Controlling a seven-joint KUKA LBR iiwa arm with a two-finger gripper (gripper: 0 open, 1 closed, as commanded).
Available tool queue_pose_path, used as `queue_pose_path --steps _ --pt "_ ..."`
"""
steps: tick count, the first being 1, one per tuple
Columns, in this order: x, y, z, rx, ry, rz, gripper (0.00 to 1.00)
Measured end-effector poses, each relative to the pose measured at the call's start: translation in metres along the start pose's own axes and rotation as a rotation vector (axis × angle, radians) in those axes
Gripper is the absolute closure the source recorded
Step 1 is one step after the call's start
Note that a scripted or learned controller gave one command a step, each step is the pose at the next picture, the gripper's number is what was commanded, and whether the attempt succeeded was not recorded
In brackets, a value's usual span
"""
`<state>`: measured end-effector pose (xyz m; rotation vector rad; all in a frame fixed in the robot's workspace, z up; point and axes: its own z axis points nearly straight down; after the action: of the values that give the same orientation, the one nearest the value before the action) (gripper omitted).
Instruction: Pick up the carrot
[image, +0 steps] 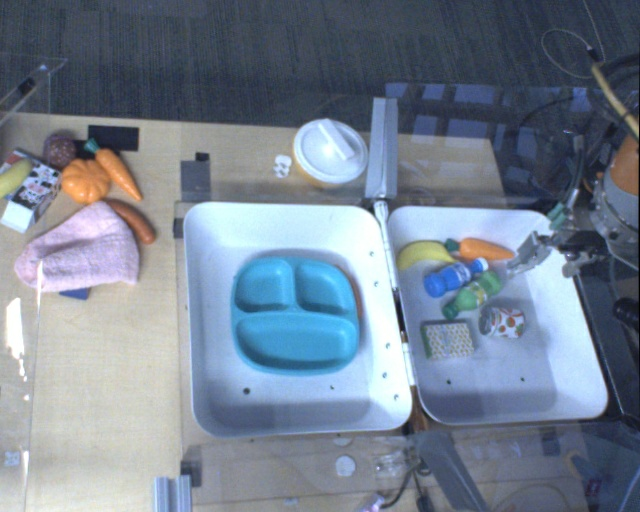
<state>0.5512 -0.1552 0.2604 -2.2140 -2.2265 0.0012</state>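
Observation:
The carrot (486, 248), orange with a green top, lies flat at the far side of the right bin (560, 385), just right of a yellow banana (420, 254). My gripper (548, 254) hangs over the same bin's far right part, a little to the right of the carrot's tip. It stands open with nothing between its fingers; one pale finger (524, 256) slants down toward the carrot's right end without holding it.
Next to the carrot lie a blue bottle (452, 277), a green bottle (472, 295), a sponge (449, 340) and a small patterned can (503, 322). The left bin (205, 330) holds a blue divided tray (296, 313). Toy vegetables and a pink cloth (80, 250) lie on the bench's left.

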Motion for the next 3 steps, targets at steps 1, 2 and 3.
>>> queue_pose_path --steps 1,2,3 --pt "-0.027 0.083 0.059 -0.003 -0.001 -0.354 0.00" --pt "-0.028 0.114 0.150 -0.009 -0.005 -0.582 0.00" --pt "-0.019 0.118 0.163 -0.005 -0.008 -0.420 0.00"
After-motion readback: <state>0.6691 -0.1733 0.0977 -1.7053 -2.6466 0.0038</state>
